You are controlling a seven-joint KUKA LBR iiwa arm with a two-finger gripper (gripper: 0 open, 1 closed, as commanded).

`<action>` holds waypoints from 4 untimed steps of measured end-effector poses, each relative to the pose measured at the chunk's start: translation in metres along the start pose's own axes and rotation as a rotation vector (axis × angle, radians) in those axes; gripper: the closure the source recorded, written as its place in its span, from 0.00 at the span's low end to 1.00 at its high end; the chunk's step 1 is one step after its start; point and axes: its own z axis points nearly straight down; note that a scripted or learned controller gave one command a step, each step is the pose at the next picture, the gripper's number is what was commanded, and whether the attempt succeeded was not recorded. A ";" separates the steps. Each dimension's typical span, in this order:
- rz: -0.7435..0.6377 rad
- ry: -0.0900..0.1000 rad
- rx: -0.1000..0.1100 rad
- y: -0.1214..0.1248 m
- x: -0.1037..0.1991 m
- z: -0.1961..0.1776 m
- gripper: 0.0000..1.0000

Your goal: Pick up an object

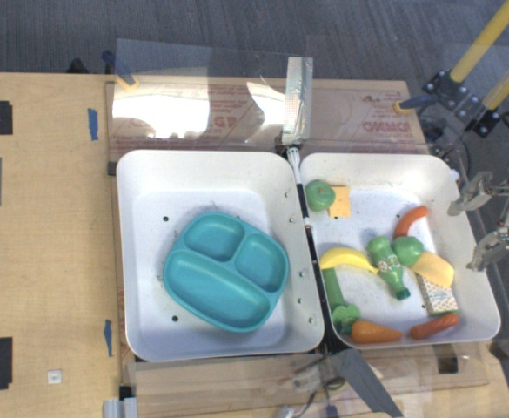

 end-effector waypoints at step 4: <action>-0.092 -0.018 0.003 0.049 -0.092 0.185 1.00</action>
